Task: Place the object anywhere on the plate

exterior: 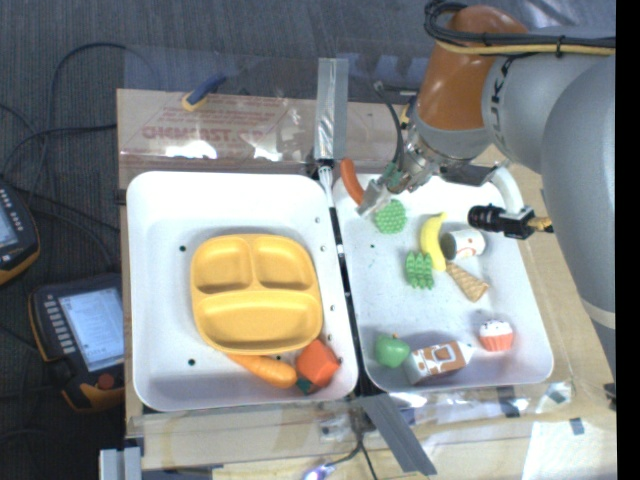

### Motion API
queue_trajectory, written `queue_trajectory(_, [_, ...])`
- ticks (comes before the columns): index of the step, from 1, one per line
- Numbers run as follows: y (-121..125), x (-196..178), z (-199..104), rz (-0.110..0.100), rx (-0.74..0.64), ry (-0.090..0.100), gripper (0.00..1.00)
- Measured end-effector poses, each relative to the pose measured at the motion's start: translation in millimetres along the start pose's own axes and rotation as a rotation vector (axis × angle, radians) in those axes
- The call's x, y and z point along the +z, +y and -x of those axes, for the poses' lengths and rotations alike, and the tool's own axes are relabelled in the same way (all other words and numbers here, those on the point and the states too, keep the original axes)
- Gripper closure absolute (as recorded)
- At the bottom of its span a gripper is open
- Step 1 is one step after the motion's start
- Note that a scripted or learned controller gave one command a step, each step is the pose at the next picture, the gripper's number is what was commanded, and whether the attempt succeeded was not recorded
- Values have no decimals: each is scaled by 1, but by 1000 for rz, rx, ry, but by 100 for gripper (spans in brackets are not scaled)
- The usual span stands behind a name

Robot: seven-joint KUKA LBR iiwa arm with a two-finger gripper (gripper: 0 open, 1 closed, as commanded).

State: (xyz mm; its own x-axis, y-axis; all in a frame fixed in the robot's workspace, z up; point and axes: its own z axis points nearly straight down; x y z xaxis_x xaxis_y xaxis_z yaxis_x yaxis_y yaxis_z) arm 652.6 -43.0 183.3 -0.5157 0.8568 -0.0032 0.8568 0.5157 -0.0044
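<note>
Starting at the left, we see the left bin (150, 268) carrying the yellow plate (256, 293), a three-compartment tray lying flat near the middle of the bin, its wells bare, which suits a task that lets the object land anywhere on it; just below the plate, touching or nearly touching its lower edge, lie a carrot (265, 369) and an orange-red block (318, 363), both on the bin floor and not on the plate, so we judge them as clutter to steer around. Moving right across the divider, the right bin (530, 358) holds the loose toys spread well apart, likely so a single one can be picked: a green round piece (391, 217), a banana (432, 239), a green ridged piece (420, 269), a cone (468, 282), a green apple (392, 350), a small carton (438, 360) and a cupcake (495, 335). The tool (378, 197) sits low at the bin's upper left corner, just beside the green round piece, which we take as the object it is after; whether it is clenched or released we cannot tell, and nothing visibly sits in it, so the object lies in the right bin, with the plate unfilled
</note>
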Motion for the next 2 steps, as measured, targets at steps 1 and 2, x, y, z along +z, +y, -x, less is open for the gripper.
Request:
queue_trajectory(1, [-12, 0, -77, 4, -259, 3, 100])
queue_trajectory(2, [-26, -27, -131, 5, -457, 3, 100])
